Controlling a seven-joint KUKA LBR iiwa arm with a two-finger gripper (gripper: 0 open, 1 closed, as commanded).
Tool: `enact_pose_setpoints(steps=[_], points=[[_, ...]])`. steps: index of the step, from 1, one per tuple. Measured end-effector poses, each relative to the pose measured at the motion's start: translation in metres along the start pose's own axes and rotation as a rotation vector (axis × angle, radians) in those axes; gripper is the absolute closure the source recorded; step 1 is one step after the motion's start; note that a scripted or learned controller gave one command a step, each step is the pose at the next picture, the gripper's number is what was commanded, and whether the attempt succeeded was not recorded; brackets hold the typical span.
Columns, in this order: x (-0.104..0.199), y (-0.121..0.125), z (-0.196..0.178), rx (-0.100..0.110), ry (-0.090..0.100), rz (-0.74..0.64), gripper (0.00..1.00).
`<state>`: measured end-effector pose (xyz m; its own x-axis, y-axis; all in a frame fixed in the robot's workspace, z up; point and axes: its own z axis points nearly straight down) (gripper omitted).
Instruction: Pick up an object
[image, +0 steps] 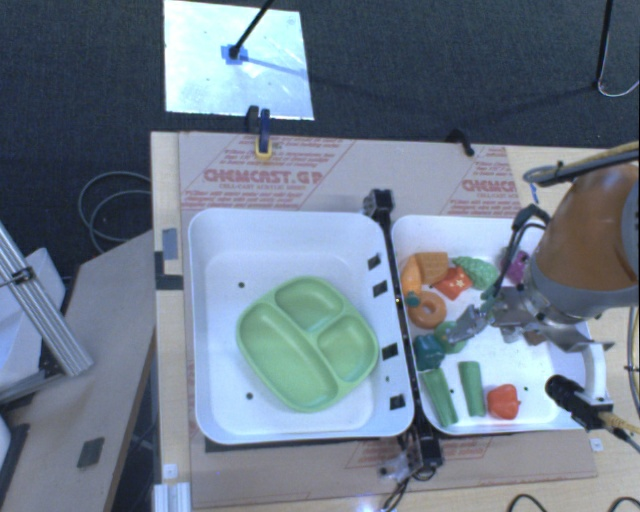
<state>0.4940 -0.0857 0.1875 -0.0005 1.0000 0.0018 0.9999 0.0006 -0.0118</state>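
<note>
Two bins (215, 300) sit below me; my gripper (462, 328) hovers over the teal piece (429, 350), finger spread impossible to tell.

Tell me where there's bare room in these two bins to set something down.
Left bin: bare white floor rings the green divided plate, widest along its far and left sides. Right bin: crowded on its left with toy food; the gripper hangs over them.

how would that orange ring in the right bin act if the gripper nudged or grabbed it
The orange ring lies flat, so a nudge would probably slide it rather than roll it. It looks like a small toy, likely light. It is crowded by the orange wedge and teal piece, so pushing it may shove those too.
</note>
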Motion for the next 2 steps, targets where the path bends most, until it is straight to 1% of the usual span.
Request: enact_pose_setpoints(steps=[1, 2], points=[[0.0, 0.003, -0.006, -0.012, -0.001, -0.003, 0.0], [0.0, 0.002, 0.058, -0.007, 0.0, 0.0, 0.0]])
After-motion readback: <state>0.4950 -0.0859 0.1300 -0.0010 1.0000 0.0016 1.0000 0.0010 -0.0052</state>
